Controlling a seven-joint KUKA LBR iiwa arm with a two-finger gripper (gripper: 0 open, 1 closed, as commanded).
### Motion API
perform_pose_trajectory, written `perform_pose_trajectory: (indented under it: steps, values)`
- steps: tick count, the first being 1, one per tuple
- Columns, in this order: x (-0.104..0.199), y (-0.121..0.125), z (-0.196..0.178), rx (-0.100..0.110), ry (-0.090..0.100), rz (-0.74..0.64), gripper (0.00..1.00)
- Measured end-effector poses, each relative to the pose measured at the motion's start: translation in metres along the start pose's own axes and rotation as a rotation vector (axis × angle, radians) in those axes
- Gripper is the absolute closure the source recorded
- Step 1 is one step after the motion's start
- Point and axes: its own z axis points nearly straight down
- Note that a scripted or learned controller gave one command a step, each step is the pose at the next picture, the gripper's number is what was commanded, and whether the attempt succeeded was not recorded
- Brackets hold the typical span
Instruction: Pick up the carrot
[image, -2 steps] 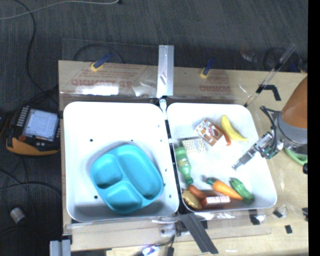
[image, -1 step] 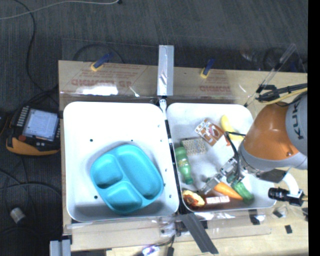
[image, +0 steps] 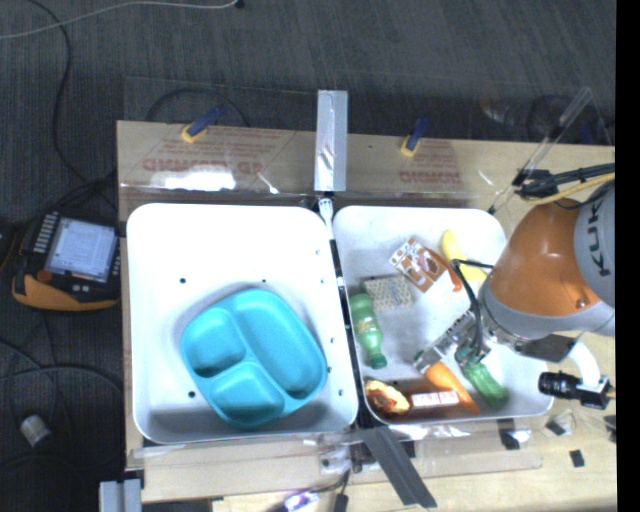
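Note:
The carrot (image: 444, 378) is a short orange piece lying near the front of the right bin (image: 500, 232), between a brown bar and a green item. My gripper (image: 455, 348) hangs just above and behind it, low in the bin, reaching in under the orange wrist band (image: 540, 270). The view is too coarse to show anything held.
The right bin also holds a green bottle (image: 367, 327), a brown bar (image: 432, 401), a bun-like piece (image: 385, 397), a green item (image: 486, 381), a grey packet (image: 391, 293), a snack packet (image: 420, 263) and a yellow piece (image: 450, 243). A blue divided plate (image: 252, 353) sits in the left bin (image: 160, 240).

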Motion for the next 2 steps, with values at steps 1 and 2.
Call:
perform_pose_trajectory:
  steps: [1, 2]
  values:
    - [-0.0122, 0.0542, -0.1204, 0.004, -0.005, 0.290, 1.00]
    - [-0.0121, 0.0552, -0.1291, 0.005, -0.006, 0.288, 1.00]
